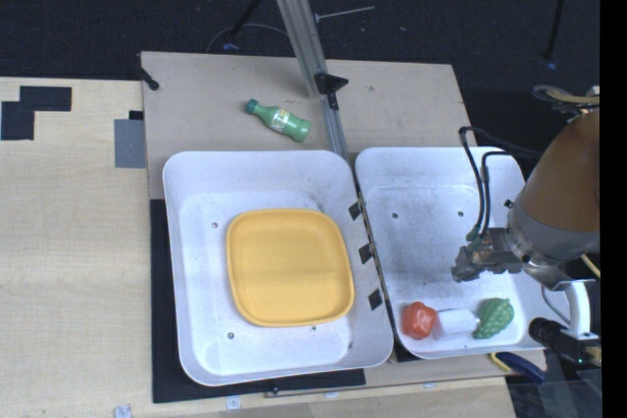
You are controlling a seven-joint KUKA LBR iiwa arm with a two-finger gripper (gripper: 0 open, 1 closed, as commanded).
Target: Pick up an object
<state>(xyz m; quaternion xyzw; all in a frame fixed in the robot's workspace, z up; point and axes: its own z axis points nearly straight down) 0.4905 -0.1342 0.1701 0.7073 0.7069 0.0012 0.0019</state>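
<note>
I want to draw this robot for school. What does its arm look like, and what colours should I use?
Draw a thick, rounded grey arm with a wide orange band above the wrist. At its tip sits a small dark metal pincer. A thin black cable loops up from the pincer and curves back toward the arm.

Even, soft overhead light brightens the white bins (186,210) left of the end effector (477,266), shadows stay faint, the floor behind falls dark, and the whole picture looks slightly grainy.

Arm low from right, hand (477,264) seemingly downward.
</note>
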